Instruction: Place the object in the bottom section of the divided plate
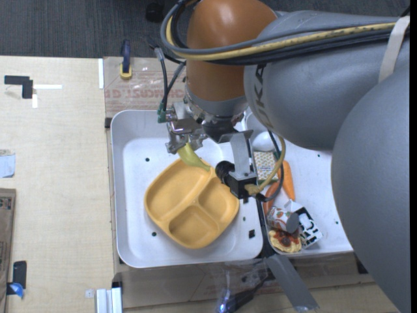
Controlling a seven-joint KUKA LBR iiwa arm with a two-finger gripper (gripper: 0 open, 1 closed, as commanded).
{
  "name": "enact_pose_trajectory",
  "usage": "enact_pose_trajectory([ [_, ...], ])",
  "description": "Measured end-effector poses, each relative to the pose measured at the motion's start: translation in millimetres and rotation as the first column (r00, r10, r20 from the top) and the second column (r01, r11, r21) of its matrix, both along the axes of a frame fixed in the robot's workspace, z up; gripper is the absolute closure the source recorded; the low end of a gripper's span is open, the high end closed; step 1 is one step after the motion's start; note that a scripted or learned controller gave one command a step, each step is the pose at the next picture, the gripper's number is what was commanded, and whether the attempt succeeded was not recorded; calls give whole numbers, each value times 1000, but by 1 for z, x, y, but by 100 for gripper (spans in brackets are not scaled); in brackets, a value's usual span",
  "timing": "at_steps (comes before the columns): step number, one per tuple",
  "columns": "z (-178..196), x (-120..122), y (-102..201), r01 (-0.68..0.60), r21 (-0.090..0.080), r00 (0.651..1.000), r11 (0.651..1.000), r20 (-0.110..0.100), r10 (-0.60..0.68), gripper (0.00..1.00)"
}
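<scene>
KUKA arm [326, 77] sweeps in from the right, big grey links filling the upper right of the camera view, orange band [225, 34] sitting above the wrist w/ black and yellow cables looped around it. Wrist points down over the left white bin [127, 194]. End effector [186, 150] hangs at the upper edge of the yellow divided plate [189, 204], fingers pinching a yellow-green object [192, 156] that looks like a small banana; 1 end sticks out toward the plate's rim. Grip looks real: the object sits between the finger tips, not lying flat in the bin.

Plate rests in the middle of the left bin, tilted in view, 3 sections: 1 large along the upper left, 2 smaller toward the lower right. The held object hovers at the plate's top edge, over the large section's rim, so not in the bottom section yet.

Black bracket [238, 175] hangs off the wrist just right of the plate, touching or overlapping its right rim, can't tell which.

Right bin [326, 237] holds an orange carrot [287, 178], a mesh-patterned packet [264, 163] beside it, and a pizza-like toy [283, 237] near a black-and-white piece [309, 230]. Pale wood tabletop [52, 149] to the left.
</scene>
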State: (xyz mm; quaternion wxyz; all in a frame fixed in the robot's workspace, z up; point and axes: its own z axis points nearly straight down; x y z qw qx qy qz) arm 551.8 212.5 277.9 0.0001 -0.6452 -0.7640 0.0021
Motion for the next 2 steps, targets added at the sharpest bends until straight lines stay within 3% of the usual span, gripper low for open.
enact_pose_trajectory([
  [1,-18,-48,-62,-52,0,999,999,-1,52,100],
  [2,-19,-69,-64,72,0,997,997,-1,-72,100],
])
